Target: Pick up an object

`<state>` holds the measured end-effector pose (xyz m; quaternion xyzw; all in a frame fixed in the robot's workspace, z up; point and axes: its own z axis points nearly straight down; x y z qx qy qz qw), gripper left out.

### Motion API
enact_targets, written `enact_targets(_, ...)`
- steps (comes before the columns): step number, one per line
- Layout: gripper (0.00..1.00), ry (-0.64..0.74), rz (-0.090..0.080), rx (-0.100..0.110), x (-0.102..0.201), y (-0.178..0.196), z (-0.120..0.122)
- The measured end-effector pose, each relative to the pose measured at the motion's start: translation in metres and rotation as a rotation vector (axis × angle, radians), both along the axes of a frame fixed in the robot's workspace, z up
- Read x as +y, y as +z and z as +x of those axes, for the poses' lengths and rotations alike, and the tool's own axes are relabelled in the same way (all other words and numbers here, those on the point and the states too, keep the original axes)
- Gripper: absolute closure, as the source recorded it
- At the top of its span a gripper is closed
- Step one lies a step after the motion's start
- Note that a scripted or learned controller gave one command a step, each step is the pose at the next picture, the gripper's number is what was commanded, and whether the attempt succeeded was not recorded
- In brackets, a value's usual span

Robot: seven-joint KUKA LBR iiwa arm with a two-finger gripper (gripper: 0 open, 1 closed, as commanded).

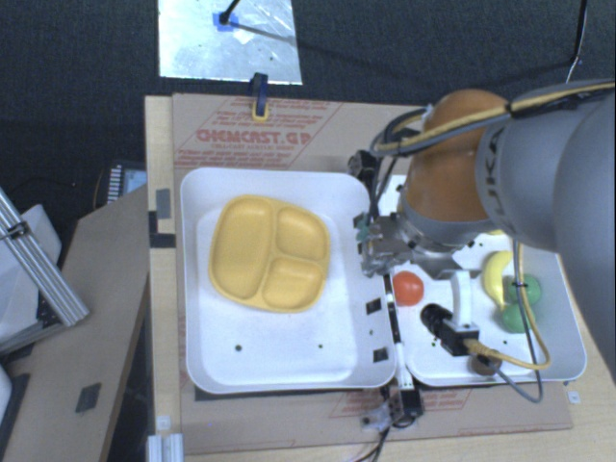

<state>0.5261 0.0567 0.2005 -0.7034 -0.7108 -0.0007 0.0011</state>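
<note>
**Clerk:** Entry one, the left shallow white plastic bin (192,287)?

**Keeper:** One yellow moulded plastic plate with three compartments (269,253), lying flat, near the bin's middle.

**Clerk:** Entry two, the right shallow white plastic bin (568,354)?

**Keeper:** One small red-orange ball (408,288), near the wall shared with the left bin. One yellow rounded object (496,275) and one green rounded object (520,310), side by side further right, partly under the grey arm (549,181).

**Clerk:** The gripper (377,250)?

**Keeper:** Low over the shared wall, just up-left of the ball. How wide it stands cannot be told.
</note>
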Motion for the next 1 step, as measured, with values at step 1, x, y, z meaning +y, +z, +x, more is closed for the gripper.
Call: enact_targets(1, 1.00, 0.000, 0.001, -0.004, 0.0527, 0.0229, -0.0083)
